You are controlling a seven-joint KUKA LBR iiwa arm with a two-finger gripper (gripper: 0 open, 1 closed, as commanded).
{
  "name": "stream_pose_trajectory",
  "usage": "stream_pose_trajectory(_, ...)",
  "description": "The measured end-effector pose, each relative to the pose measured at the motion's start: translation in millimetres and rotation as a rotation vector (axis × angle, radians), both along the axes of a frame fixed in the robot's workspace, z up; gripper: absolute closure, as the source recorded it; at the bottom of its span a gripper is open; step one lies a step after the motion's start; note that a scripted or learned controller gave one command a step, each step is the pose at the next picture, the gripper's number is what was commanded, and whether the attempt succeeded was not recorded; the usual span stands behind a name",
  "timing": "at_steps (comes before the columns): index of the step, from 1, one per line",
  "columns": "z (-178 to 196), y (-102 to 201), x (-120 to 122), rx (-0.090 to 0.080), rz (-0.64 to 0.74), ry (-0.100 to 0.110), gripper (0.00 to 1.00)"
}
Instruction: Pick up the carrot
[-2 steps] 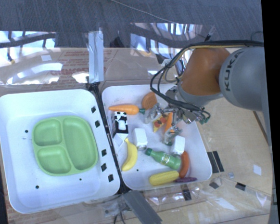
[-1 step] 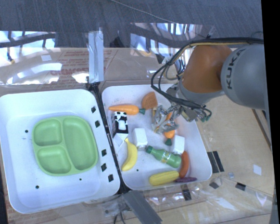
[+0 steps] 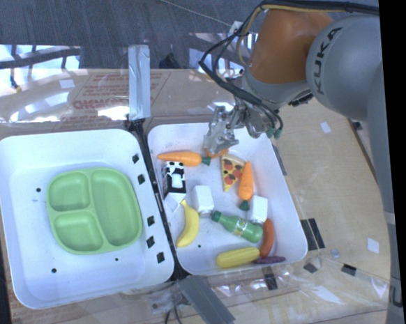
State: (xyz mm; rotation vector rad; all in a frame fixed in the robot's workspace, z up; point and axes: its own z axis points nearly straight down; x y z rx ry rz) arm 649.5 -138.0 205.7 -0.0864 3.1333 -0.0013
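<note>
Orange tapered plastic carrot w/ green stub end point(image 3: 179, 157) lies flat at back of right shallow white bin point(image 3: 287, 193), tip toward divider. Second orange carrot point(image 3: 245, 182) stands slanted just right of pizza-slice toy point(image 3: 231, 171). Metal two-finger gripper point(image 3: 218, 145) hangs over bin's back edge, close to right end of first carrot; fingers' state: can't tell. Also in bin: smooth yellow banana point(image 3: 188, 225), green bottle point(image 3: 237, 225), white blocks. Left bin holds glossy green 3-compartment plate point(image 3: 95, 209). "KUKA" on grey arm point(image 3: 334, 49).
</note>
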Motion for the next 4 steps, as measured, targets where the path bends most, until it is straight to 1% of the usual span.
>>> stream_pose_trajectory(1,-1.7,-1.0,-0.9,0.000,-0.001,0.003,0.00)
stream_pose_trajectory(2,-101.0,-34.4,-59.7,0.001,0.153,0.012,0.00)
stream_pose_trajectory(3,-88.1,-33.0,-56.4,0.000,0.159,0.004,1.00)
stream_pose_trajectory(4,-38.6,23.0,-50.6,0.002,-0.205,0.003,1.00)
